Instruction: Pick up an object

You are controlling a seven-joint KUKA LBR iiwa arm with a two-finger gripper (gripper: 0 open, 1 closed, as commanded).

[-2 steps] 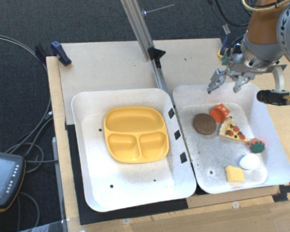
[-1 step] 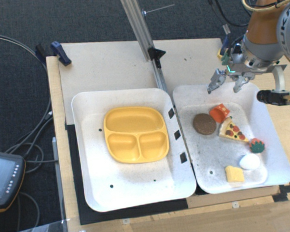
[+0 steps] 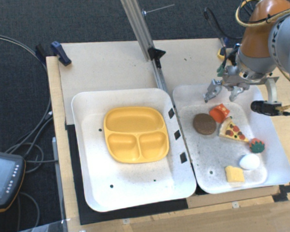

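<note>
My gripper (image 3: 224, 92) hangs over the far edge of the right bin (image 3: 209, 175), its two fingers spread apart with nothing between them. Just below it lies an orange-red block (image 3: 219, 113). Beside that sit a brown round cookie (image 3: 204, 124) and a pizza slice (image 3: 232, 131). Nearer the front are a strawberry (image 3: 257, 145), a white egg (image 3: 249, 162) and a yellow cheese cube (image 3: 234, 174).
The left bin (image 3: 93, 187) holds a yellow divided plate (image 3: 136, 134). A metal pole (image 3: 140, 23) rises at the back between the bins. A blue clamp (image 3: 60, 52) sits at the bench's far left corner. Cables and a pendant lie on the floor at left.
</note>
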